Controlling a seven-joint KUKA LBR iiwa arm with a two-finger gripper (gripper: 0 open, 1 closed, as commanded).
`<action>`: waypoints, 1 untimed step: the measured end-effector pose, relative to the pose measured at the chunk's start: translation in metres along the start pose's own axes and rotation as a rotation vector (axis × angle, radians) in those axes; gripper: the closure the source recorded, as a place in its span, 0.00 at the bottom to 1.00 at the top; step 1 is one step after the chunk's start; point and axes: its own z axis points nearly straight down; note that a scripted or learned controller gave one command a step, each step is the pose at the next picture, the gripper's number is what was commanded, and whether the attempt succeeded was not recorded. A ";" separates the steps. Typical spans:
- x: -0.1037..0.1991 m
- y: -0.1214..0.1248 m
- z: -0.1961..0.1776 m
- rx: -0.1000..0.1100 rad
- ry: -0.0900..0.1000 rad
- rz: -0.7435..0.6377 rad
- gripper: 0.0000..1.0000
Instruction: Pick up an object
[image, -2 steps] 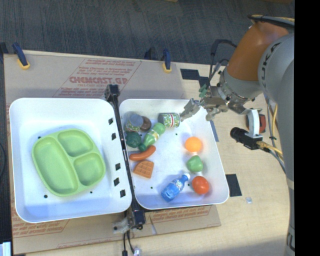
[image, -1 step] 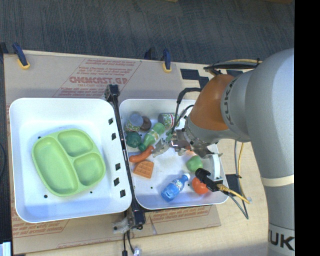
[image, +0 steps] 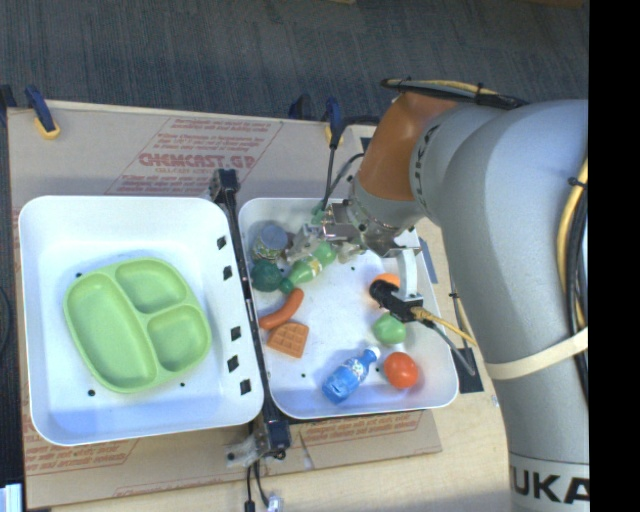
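A: Status on the pick?
B: One view, overhead at a slant. Arm (image: 500, 200) reaches in from view-right, wrist low over the right bin (image: 345, 310). Reference is the blue bottle (image: 350, 375), which lies on its side by that bin's near wall.
A: Jaws?
B: Up-view of the bottle and a bit view-left, down in the far cluster. Spread or pinching, cannot tell. Hardware and clutter overlap there. Can't confirm anything gripped.
A: Pick candidates?
B: Closest to the jaws is a yellow-green piece (image: 300, 270), up-view and view-left of the bottle. Dark green ball (image: 265, 274) sits further view-left of the bottle, level with that piece and just beside it. Grey-blue round thing (image: 268, 238) is the farthest item up-view-left of the bottle.
A: Rest of that bin?
B: Orange carrot (image: 282, 308) is up-view-left of the bottle, short of the cluster. Waffle square (image: 288, 340) is just view-left of the bottle, by the carrot's lower end. Orange-red ball (image: 401, 370) is just view-right of the bottle. Green round fruit (image: 390, 328) is up-view-right of the bottle, directly above that ball.
A: Other bin?
B: Left bin (image: 120, 225) is well view-left of the bottle and holds a green three-section plate (image: 135, 320), lying flat. Both bins sit on the cardboard-covered bench (image: 180, 150).
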 end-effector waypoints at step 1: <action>0.007 0.024 0.024 0.013 -0.015 0.004 0.00</action>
